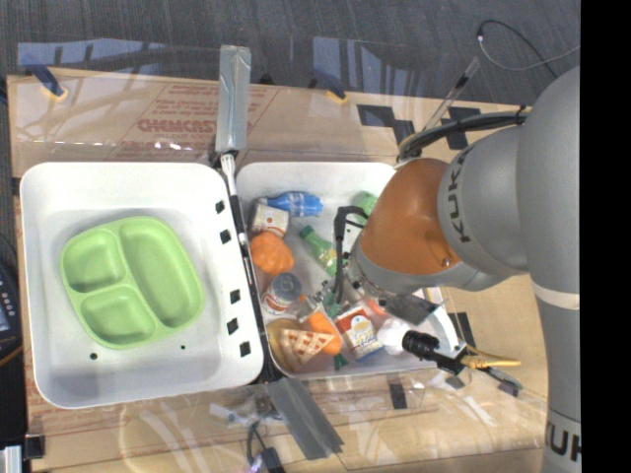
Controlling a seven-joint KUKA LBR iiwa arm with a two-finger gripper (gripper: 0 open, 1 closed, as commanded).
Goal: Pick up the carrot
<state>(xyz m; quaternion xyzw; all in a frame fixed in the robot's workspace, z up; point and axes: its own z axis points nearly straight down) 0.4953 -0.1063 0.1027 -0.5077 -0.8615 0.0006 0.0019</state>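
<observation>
Matt green plastic tray, smooth white bins

Two shallow white bins sit side by side on the surface. The left bin holds a green three-compartment plastic tray toward its left side. The right bin is crowded: a blue bottle at the far side, an orange ball-shaped fruit nearer, a small orange carrot nearer still, just right of a pizza slice. The grey-and-orange arm covers the bin's right part.

Readable lettering
The arm bore "KU" of its maker's name; the cardboard sheet behind the bins read "CHEMCAS".
</observation>
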